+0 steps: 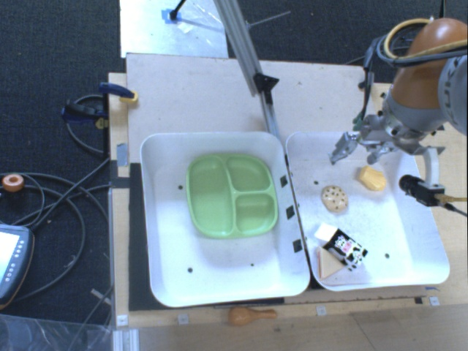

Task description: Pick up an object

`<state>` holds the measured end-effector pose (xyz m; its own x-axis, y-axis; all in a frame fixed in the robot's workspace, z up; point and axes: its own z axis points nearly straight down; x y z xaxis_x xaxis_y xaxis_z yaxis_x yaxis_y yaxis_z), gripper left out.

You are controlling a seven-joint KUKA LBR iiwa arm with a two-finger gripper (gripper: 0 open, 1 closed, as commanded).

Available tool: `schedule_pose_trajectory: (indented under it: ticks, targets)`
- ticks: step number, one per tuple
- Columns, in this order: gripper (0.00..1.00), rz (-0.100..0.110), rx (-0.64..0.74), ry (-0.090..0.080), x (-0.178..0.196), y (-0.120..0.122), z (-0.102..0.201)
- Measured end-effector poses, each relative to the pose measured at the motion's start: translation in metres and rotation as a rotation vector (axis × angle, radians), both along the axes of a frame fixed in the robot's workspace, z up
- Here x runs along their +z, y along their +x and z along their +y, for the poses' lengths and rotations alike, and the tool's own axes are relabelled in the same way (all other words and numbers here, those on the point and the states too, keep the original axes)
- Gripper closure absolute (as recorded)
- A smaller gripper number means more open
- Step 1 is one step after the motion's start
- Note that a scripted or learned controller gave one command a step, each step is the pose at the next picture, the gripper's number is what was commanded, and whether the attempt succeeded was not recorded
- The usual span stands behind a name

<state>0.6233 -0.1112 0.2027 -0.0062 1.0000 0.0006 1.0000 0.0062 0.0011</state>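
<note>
1. Spanning the middle of the frame, the worktop is carrying two shallow white bins side by side: the left bin is holding a green divided plate, and the right bin is holding the small items.
2. Reaching in from the upper right of the frame, the grey arm is leaning over the right bin's upper part.
3. Hanging over the bin's upper middle, the end effector is showing its fingers spread apart and released, with nothing sitting between them.
4. Lying nearest, just to the lower right of the fingers, is the yellow block; I am judging it the likeliest object to pick. Its long axis is running from upper left to lower right in the frame, tilting only slightly, with no clear front end pointing anywhere.
5. Sitting below and to the left of it is the round cookie, and nearer the bin's lower edge the black-and-white carton is lying beside a tan wedge.
6. Judging the step: the arm is in the approach, with no grasp made yet. The next move is calling for shifting over the yellow block, turning the fingers across its short side, descending, then closing.
</note>
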Motion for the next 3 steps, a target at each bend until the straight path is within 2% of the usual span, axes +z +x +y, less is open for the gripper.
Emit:
schedule_pose_trajectory:
  ticks: [1,3]
  targets:
    - [0.00,0.000,-0.001,0.000,0.000,0.000,0.000]
    - [0.00,0.005,-0.005,0.000,-0.113,-0.006,0.005]
